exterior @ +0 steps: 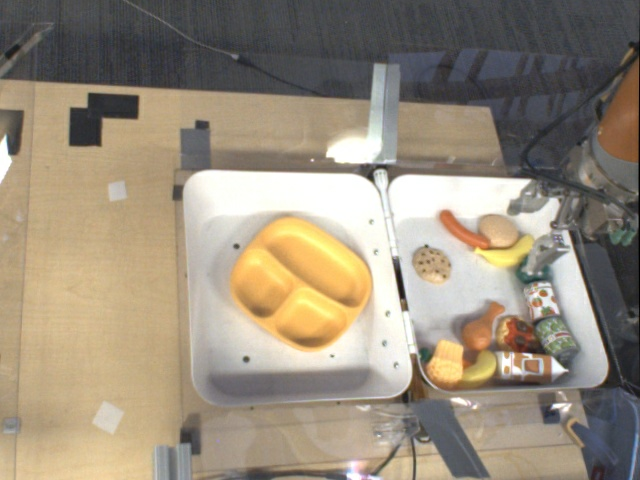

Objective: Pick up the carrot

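So from the camera above the bench, the arm [615, 138] comes in at the right edge, with the orange band showing near the top right corner and the wrist angled down and left toward the right bin [590, 298]. The gripper [545, 253] hangs over that bin's right side, a bit below the back right corner, with its tip just beside the banana [505, 255]. Honestly can't tell how far the claw is spread from this angle, and I don't see anything sitting between its tips.

The carrot [463, 229] is lying in the back half of the right bin, tilted diagonally, its lower end touching or right up against the tan potato-looking thing [498, 230]. It's well apart from the gripper. A cookie [432, 264] sits near the bin's left wall. Along the front edge there's a pile of corn [446, 361], cans and a carton.

Left bin [205, 268] has a yellow divided plate [298, 282] roughly in the middle.
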You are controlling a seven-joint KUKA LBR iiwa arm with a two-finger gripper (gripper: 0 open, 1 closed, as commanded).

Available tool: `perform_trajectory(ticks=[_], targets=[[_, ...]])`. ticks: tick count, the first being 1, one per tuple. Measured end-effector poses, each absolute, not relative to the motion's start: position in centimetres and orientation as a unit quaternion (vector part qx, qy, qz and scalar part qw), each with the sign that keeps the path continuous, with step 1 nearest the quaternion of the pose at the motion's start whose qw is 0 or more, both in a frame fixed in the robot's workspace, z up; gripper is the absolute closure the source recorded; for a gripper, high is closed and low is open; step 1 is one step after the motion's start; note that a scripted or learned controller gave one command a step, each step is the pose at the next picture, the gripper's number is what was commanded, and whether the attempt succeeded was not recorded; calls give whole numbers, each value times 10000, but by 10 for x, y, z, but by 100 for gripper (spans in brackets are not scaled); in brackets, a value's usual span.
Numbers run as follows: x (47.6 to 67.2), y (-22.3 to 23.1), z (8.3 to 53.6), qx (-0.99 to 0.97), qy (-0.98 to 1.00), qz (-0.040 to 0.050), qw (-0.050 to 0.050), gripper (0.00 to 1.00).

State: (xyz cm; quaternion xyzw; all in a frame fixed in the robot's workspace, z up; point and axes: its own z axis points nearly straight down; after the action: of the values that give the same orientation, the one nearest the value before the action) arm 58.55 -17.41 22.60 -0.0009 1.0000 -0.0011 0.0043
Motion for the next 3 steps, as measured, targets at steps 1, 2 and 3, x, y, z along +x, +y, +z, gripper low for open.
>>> perform_trajectory(ticks=[1,2,3], targets=[[602,-187,156,983,9952,3,25,0],[612,-153,110,2026,9793,7,36,0],[576,-95,146,2527,9675,18,44,0]])
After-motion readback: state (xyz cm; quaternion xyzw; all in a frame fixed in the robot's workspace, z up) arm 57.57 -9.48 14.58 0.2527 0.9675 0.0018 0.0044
